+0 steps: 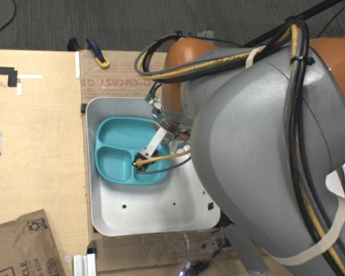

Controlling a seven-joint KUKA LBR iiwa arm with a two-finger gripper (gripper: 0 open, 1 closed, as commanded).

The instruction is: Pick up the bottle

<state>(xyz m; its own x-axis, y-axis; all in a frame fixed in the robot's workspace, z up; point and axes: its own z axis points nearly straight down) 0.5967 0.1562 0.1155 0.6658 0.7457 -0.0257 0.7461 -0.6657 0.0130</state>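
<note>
Whether the jaws are wide or narrow we cannot tell: in the camera view the wrist hides them as it points down into the left white bin (pixel 138 220). They hang over the right-hand side of a teal tray (pixel 116 154) with three compartments. We judge this a reach for a grasp. We cannot place the bottle, since the arm (pixel 264 154) covers the ground to the right. The desk (pixel 34 154) lies bare beside the bin.
</note>
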